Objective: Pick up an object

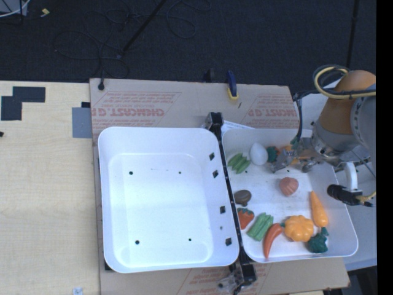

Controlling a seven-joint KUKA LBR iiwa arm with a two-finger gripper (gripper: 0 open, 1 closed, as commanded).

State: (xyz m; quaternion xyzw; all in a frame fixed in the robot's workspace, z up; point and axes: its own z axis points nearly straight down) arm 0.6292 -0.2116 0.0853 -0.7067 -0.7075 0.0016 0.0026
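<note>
The pincer [293, 157] hangs at the right bin's [344, 249] one o'clock; its opening cannot be told. The pink ball [289, 186], just below, looks light, smooth; grip across its middle.

End effector [293, 155] fingers indistinct.

A blue clamp [232, 85] grips the cardboard sheet [159, 106] at its far edge; black cables [141, 17] trail across the dark floor beyond.
</note>
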